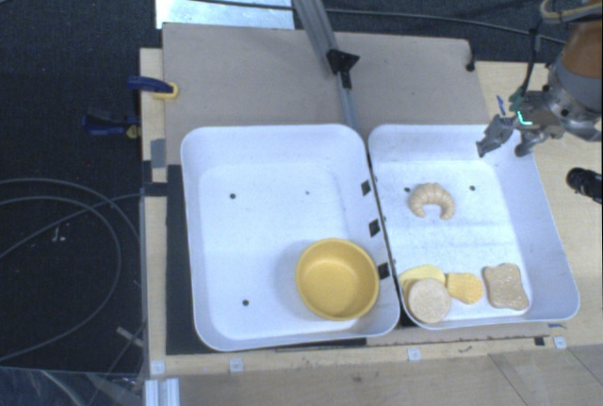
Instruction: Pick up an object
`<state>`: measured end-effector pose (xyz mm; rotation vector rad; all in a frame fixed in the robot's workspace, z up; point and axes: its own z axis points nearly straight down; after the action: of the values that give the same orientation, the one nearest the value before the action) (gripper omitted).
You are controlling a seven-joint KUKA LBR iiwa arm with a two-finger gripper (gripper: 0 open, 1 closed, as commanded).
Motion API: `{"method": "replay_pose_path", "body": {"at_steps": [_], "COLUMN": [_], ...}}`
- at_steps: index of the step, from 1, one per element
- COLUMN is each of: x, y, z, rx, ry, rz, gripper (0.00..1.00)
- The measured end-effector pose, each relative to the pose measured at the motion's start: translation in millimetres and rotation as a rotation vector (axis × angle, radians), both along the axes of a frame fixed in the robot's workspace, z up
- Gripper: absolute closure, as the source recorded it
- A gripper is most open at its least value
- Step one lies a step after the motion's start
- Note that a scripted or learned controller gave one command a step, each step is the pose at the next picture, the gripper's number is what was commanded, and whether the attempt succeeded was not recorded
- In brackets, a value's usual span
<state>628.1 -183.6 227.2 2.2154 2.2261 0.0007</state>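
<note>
From my remote seat I take the croissant [431,200] as my landmark; it lies in the upper middle of the right bin [556,272], arched with its tips pointing toward the near edge; the gripper [507,139] hangs up and to the right of the croissant, above the bin's far right corner, well apart from it, at the end of the grey arm [577,79] with its orange band; its two dark fingers look spread, with nothing between them, so I read it as released and empty; below the croissant, along the bin's near wall, I see a round pale biscuit [430,300], a yellow piece [423,275] touching it from behind, a small orange-yellow piece [464,287] just beside it, and a slice of toast [506,286] further right; left and below the croissant, across the divide, a yellow bowl [337,278] sits upright in the left bin [217,206], near that bin's near right corner.
</note>
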Motion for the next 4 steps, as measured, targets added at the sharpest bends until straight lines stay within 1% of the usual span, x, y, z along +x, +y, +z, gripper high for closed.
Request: {"method": "replay_pose_path", "body": {"at_steps": [1,2,3,4], "x": [0.4,-6.2,-1.3,0.4], "y": [0.0,3.6,8.0,7.8], "z": [0.6,-59.0,-102.3,-135.6], "rx": [0.000,0.000,0.000,-0.002], "ry": [-0.001,0.004,0.002,-0.004], "rz": [0.000,-0.003,0.001,0.000], "gripper": [0.00,0.00,0.00,0.00]}}
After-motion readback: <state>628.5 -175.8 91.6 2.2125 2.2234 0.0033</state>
